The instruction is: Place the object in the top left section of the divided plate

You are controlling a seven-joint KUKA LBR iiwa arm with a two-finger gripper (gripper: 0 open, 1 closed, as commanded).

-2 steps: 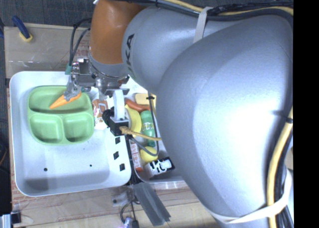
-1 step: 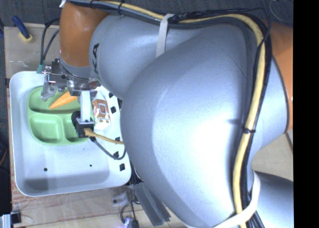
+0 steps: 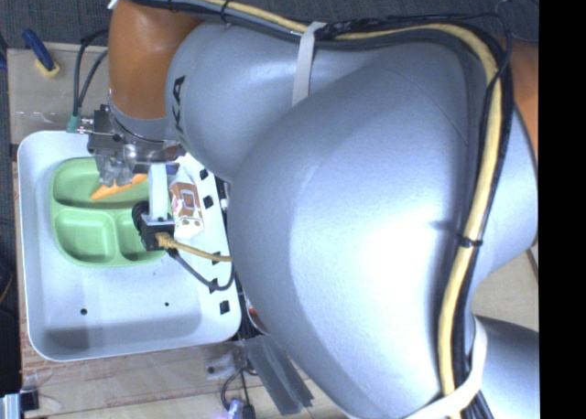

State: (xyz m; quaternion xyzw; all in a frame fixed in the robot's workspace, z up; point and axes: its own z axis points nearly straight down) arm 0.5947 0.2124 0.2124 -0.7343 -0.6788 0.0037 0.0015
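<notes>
Big grey KUKA arm [image 3: 366,216] fills most of the view, coming in from the right, its orange band [image 3: 142,51] at far left over the bin. Two-finger metal gripper [image 3: 114,170] hangs below the band, down over the light green divided plastic plate [image 3: 87,225], which sits in the left part of the shallow white bin [image 3: 110,326]. Thin orange carrot-shaped object [image 3: 119,188] lies tilted across the plate's far section, one end pointing left into the green, the other end right at the gripper tip. It looks to be touching or just beside the fingers, but can't tell whether it's actually pinched between them: the wrist hardware blocks the finger gap, so how far the claw is open can't be read. The plate's near sections show bare green. A white card with an orange-and-red print [image 3: 186,202] is mounted on the wrist side, just right of the plate, with a black fitting [image 3: 151,225] and a yellow-tan cable [image 3: 197,252] below it. A yellow and black cable bundle [image 3: 412,28] runs along the top of the arm. A blue-handled tool [image 3: 38,49] lies on the wooden bench [image 3: 46,88] at far left, well apart from the bin.
</notes>
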